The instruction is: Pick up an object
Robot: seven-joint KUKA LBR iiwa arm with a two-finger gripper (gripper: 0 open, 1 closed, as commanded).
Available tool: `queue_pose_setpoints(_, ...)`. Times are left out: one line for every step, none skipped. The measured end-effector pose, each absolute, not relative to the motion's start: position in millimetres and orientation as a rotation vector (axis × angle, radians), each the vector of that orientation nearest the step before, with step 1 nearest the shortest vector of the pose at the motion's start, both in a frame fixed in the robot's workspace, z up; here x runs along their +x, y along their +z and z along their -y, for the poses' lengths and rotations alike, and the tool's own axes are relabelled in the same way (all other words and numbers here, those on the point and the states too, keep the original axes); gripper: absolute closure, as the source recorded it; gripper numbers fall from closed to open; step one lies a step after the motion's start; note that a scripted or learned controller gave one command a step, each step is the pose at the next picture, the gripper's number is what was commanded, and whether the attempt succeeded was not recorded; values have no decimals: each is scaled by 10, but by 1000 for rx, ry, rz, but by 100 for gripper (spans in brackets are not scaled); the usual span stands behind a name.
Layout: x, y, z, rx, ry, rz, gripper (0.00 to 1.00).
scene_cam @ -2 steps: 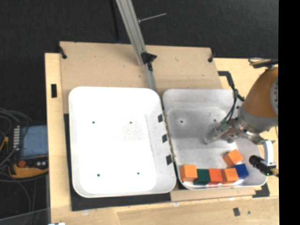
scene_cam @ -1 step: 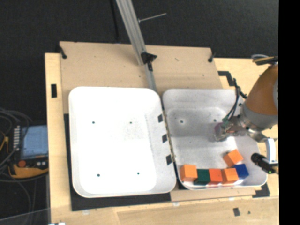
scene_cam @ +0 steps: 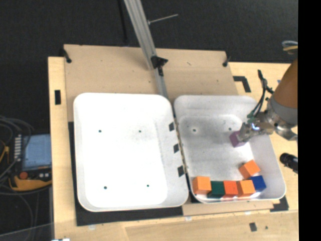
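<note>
Two shallow white bins sit side by side: the left bin (scene_cam: 125, 149) and the right bin (scene_cam: 210, 129). The right one contains seven small blocks. Four are orange: one (scene_cam: 202, 184), one (scene_cam: 230, 187) and one (scene_cam: 246, 187) in a row along its 6 o'clock edge, and one (scene_cam: 250, 168) just above (tilted). One is green (scene_cam: 216, 189), one blue (scene_cam: 259, 183), one purple (scene_cam: 235, 138) toward 3 o'clock.

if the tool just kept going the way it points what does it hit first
The tool points down and left, with a purple block right at its tip. That block looks like the first thing met, then the right bin floor under it. Depth is hard to judge from above.
</note>
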State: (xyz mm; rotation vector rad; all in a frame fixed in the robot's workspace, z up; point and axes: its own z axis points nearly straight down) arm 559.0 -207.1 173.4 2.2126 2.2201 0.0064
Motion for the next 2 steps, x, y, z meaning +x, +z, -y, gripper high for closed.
queue_pose_setpoints(5606, 2156, 2084, 2212, 5, -2222, 100)
queue_pose_setpoints(5590, 2097, 1563, 2214, 1, -2228, 100)
